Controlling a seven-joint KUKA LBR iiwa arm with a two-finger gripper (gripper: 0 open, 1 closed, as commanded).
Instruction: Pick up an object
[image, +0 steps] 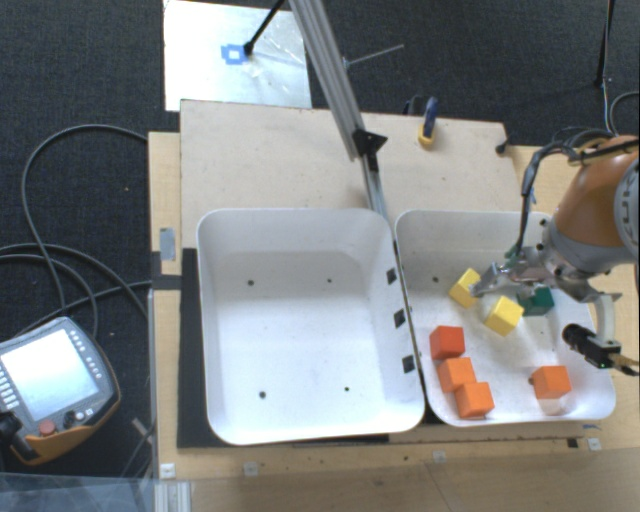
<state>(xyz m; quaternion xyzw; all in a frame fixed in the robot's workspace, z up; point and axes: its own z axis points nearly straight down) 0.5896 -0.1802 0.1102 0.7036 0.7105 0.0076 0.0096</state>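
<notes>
In the right bin (430, 235), my gripper (497, 283) reaches in from the right and sits low between two yellow blocks. One yellow block (464, 288) lies just to its left, the other (503, 316) just below it. A green object (541, 299) is tucked under the wrist, partly hidden. Three orange blocks (458, 372) line up along the bin's left front, and another orange block (551, 380) rests on a pale piece at the front right. I see nothing held.
The left bin (300, 225) stands beside the right one, with a raised divider wall (398, 310) between them. A slanted metal pole (340, 90) crosses the back of the bench. A teach pendant (50, 385) and cables lie on the floor at left.
</notes>
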